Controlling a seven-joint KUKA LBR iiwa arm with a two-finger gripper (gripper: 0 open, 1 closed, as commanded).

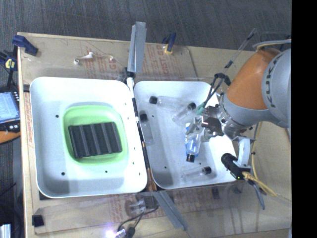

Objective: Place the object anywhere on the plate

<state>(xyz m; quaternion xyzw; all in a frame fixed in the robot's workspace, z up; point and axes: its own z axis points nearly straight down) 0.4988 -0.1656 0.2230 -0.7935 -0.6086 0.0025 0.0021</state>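
In the right bin (171, 180), the gripper (197, 128) hangs over a clear bottle (192, 145) with blue label; whether its jaws are gripping it, I cannot tell. The green plate (94, 114) sits in the left bin (44, 133).

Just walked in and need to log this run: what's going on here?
The arm reaches from the right into the right bin, its gripper low over several clear bottles; one with a blue label lies right beneath it. The green plate sits in the left bin, bearing only a dark ribbed insert. Nothing has been placed yet.
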